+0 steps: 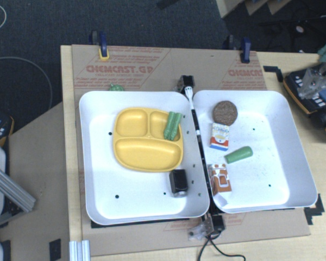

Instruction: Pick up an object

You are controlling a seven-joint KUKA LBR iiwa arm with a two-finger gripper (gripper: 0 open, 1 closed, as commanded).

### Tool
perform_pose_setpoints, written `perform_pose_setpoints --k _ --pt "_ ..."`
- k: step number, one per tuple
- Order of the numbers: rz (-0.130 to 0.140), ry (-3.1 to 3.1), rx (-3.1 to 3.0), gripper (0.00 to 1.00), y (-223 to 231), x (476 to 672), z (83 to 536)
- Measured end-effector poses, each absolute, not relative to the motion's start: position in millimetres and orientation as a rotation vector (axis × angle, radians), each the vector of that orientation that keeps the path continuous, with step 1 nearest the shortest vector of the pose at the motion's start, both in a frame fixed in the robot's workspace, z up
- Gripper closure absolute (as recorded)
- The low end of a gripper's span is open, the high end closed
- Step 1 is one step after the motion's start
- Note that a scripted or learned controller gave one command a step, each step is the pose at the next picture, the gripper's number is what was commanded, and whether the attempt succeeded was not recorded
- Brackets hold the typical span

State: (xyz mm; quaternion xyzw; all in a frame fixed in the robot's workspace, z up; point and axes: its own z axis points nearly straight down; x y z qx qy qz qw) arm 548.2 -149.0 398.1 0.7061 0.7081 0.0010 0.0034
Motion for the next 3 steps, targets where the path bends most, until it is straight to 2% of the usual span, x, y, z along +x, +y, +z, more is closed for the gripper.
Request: perform_pose_setpoints --k 1,2,3 --pt "-0.008 2.218 2.235 1.0 -203.2 493.2 321.6" --pt "-0.004 2.232 2.224 1.0 -148.3 478.0 264.4" --pt "-0.004 2.248 2.214 1.0 -6.2 477.4 179.7"
